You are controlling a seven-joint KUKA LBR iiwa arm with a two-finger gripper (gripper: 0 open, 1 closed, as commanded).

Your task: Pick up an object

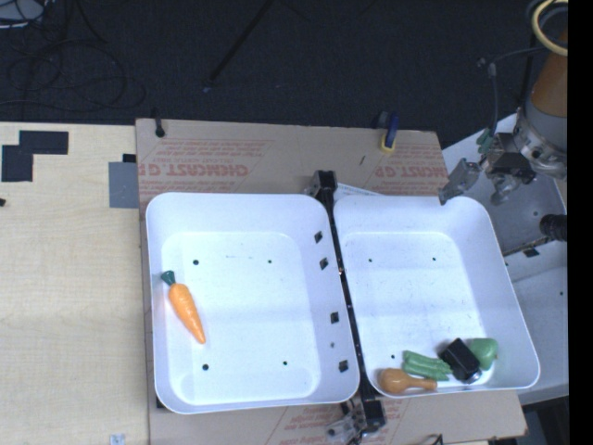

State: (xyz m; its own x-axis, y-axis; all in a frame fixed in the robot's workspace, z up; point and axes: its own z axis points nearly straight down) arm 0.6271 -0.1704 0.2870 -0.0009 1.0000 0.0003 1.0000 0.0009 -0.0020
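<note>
While the gripper (485,170) hangs beyond the right bin's (500,248) far right corner, outside its rim, nothing sits between its fingers; whether they are open, I cannot tell. An orange carrot (186,311) lies against the left bin's (232,213) left wall. A green bean pod (426,365), black block (460,360), green piece (484,349) and tan gourd (405,381) crowd the right bin's near right corner.

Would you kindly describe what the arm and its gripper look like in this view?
The arm has an orange band above a grey metallic wrist, with a pale looped cable at the top. The gripper below is a cluster of grey metal parts with a greenish spot.
</note>
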